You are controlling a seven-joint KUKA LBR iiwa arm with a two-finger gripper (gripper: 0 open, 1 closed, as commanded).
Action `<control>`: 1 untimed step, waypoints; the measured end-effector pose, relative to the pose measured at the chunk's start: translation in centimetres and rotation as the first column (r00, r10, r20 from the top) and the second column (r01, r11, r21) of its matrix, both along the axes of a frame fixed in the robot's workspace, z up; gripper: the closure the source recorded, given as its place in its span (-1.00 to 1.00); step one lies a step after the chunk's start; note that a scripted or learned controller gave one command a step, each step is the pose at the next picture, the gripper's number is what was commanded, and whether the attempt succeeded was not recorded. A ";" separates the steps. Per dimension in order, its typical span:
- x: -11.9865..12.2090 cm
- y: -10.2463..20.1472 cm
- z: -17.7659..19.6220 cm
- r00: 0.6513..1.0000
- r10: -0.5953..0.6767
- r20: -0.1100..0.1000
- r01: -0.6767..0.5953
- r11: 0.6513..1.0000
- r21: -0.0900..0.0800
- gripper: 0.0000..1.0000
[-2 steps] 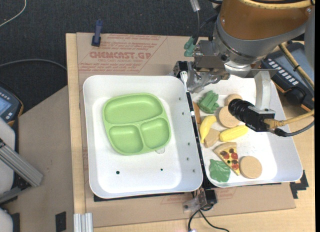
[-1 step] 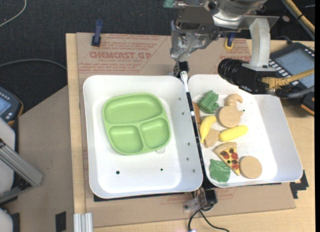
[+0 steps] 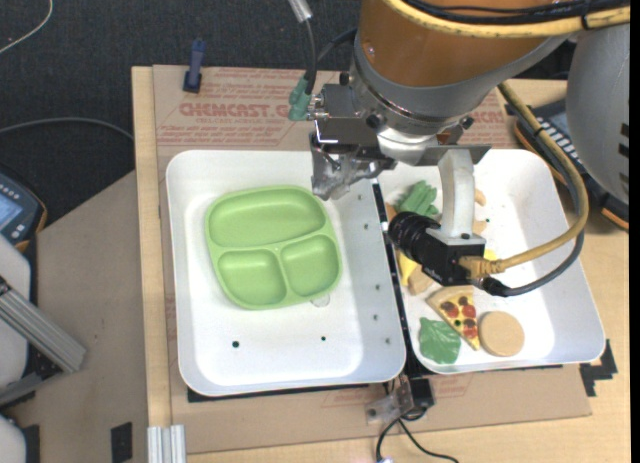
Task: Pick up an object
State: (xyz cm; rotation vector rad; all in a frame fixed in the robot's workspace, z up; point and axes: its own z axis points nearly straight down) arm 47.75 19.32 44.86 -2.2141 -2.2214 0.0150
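Worktop (image 3: 160, 251) carries two white bins side by side. Left bin (image 3: 200, 351) holds a green three-compartment tray (image 3: 272, 246), flat, in the bin's upper-middle part. The end effector (image 3: 335, 176) hangs above the left bin's upper right corner, just beside the tray's upper right edge, apart from it as far as can be seen. Whether it is open or closed: cannot tell, arm body covers the view; nothing is seen in its grasp. Right bin (image 3: 570, 301) holds toy food: a green leaf (image 3: 418, 196) near the top left, a pizza slice (image 3: 455, 308) lower down, a second green leaf (image 3: 438, 341) just below-left of it, and a tan round cookie (image 3: 501, 333) touching the pizza's right side. A black cable fitting (image 3: 430, 246) lies over the bin's left part.
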 end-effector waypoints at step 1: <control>0.0 1.5 -12.1 1.000 -0.003 -0.003 0.003 1.000 -0.002 1.00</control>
